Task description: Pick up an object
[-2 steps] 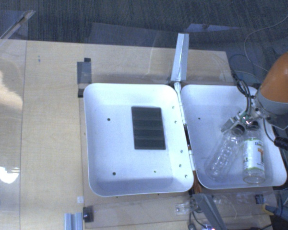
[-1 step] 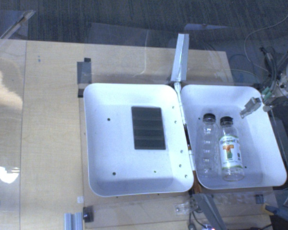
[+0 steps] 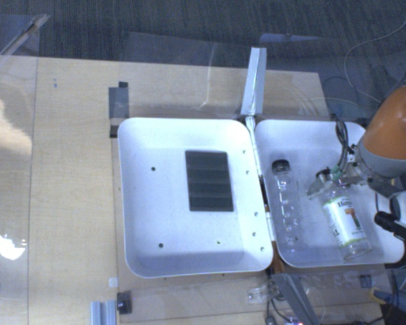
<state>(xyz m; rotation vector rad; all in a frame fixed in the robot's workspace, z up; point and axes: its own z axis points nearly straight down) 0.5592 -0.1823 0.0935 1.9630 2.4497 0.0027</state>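
In the right bin [image 3: 304, 131] lie two objects. A clear plastic bottle [image 3: 285, 205] with a black cap lies lengthwise near the bin's left wall. A second clear bottle [image 3: 344, 226] with a white, green and orange label lies tilted toward the front right. My gripper [image 3: 329, 179] hangs low over the right bin, right at the labelled bottle's upper end and to the right of the capped bottle. The grey arm with its orange band [image 3: 394, 122] reaches in from the right edge. A flat black ribbed slab [image 3: 208, 180] lies in the middle of the left bin [image 3: 142, 181].
A narrow ridge [image 3: 260, 181] separates the two bins. A metal post [image 3: 253, 87] stands behind their junction. Cables [image 3: 345, 141] run along the arm near the right bin's back corner. Wooden bench [image 3: 61, 181] surrounds the bins.
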